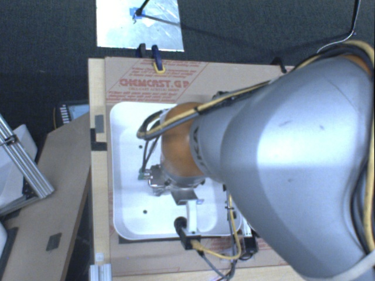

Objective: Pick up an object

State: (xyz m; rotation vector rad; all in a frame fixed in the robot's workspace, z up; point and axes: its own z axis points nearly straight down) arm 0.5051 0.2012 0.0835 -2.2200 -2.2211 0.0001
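Observation:
My grey arm reaches in from the right and covers most of the bench. Its orange band [179,145] sits over the left white bin [126,157]. Below the band, the metal wrist and my gripper [176,191] point down into the middle of that bin, seen from above and largely hidden by the wrist. Two small dark specks [145,211] lie on the bin floor to the left of the gripper. I cannot make out any object under the gripper; the arm hides the bin's right part and the other bin.
A cardboard sheet [152,81] with red print lies under the bins, held by a blue and yellow clamp [157,57] at the back. A shiny foil sheet [139,16] lies beyond it. An aluminium rail [23,157] stands at the left. Yellow and black cables [211,252] hang by the bin's front edge.

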